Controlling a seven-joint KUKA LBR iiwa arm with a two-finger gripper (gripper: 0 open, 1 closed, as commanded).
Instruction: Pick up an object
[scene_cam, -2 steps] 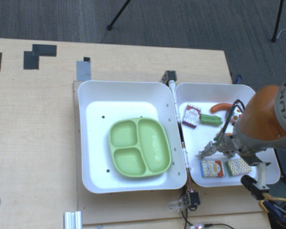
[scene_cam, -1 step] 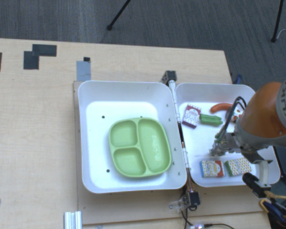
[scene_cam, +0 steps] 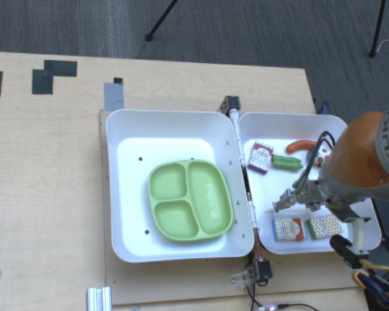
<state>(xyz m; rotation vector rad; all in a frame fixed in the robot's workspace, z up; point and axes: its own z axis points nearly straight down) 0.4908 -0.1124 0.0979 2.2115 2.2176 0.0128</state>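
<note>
**My pincer hung over the right-hand bin, above the small packets**

Camera view: I reached in from the right edge of the frame, my grey arm with its orange band filling the right-centre of the picture. My pincer sat low over the right bin, in the lower right part of the frame; whether its tips were apart or together I could not tell, for they were small and dark against the white floor. No object showed between them.

Just below the pincer, two small printed packets lay side by side near the bin's lower wall: one with orange markings, and beside it to the right one with green markings. Higher in the same bin lay a dark red packet, a green pepper-like piece just to its right, and an orange-red curved piece above that, partly hidden by my cabling.

In the left bin, at the frame's centre, a light green divided plate with three compartments lay flat.
</note>
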